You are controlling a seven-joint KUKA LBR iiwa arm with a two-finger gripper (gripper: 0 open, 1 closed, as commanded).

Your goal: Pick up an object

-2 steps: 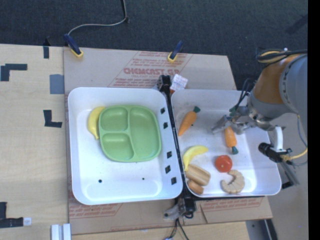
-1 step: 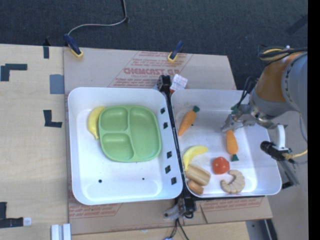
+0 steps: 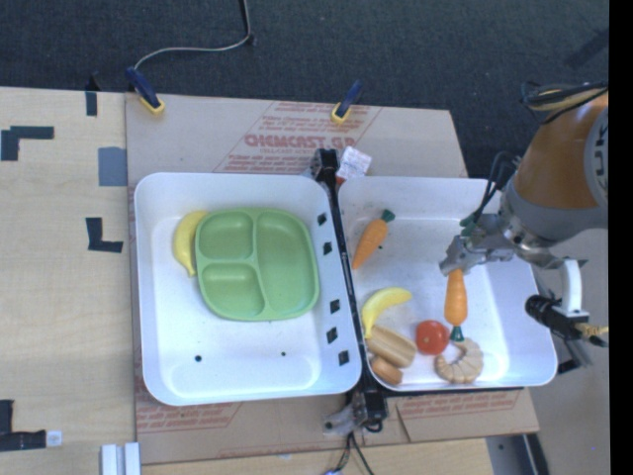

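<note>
Overhead, the bench (image 3: 59, 295) shows pale wood on the left, with dark tape marks (image 3: 99, 237) stuck to it. A cardboard sheet (image 3: 287, 137) printed with red lettering lies under both bins, held at its far edge by two clamps with yellow and blue grips (image 3: 146, 94). Beyond the bench is dark carpet, where a thin cable (image 3: 240, 13) trails.

The left bin (image 3: 168, 364) holds a green tray (image 3: 257, 263) with several compartments, and a yellow banana (image 3: 185, 240) pokes out from under the tray's left edge. Black clips (image 3: 331, 265) run along the seam where the two bins meet.

The right bin (image 3: 425, 201) holds the toy food. One carrot (image 3: 369, 238) lies tilted near the seam. A second carrot (image 3: 455, 300) stands roughly upright in the view, just below the gripper (image 3: 465, 255), its top touching or nearly touching the gripper's tip. Whether the fingers are spread or closed cannot be told, nor whether they grip that carrot. Nearer the front rim lie a small banana (image 3: 384, 305), a bread roll (image 3: 391, 347), a tomato (image 3: 431, 336) and a shrimp (image 3: 461, 361), close together.

The arm (image 3: 564, 171), grey with an orange band, reaches in over the right bin's right side.
</note>
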